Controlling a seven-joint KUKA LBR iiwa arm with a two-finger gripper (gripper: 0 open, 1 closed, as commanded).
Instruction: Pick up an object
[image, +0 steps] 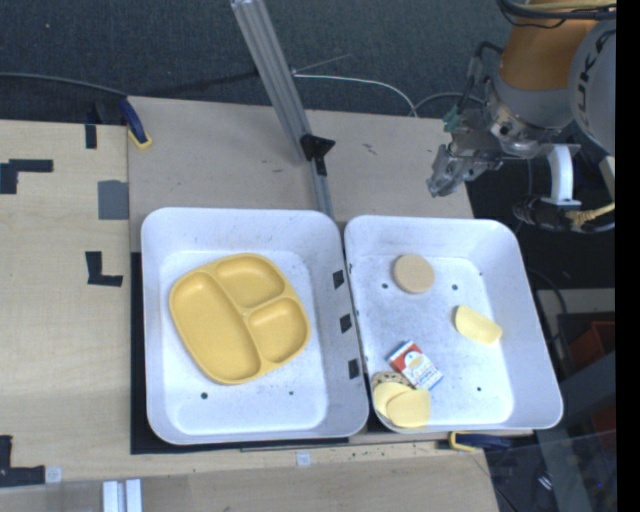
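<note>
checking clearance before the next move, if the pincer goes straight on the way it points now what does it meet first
The pincer points down and left, so it would probably meet the bare bench top just beyond the right bin's far rim. Depth is unclear from above.

Yellow three-compartment plate (238, 317) flat in the left bin, tan disc (413, 273), yellow lump (477, 325), small carton (414, 366), yellow rounds (401, 404) in the right bin

**A robot lab bench**

A plywood bench (60, 330) marked with black tape pieces (98, 268), two white bins (155, 300) set side by side, loose cables (380, 85), an aluminium camera pole (275, 75) and the industrial arm (550, 60) indicate a robotics test lab.
</note>
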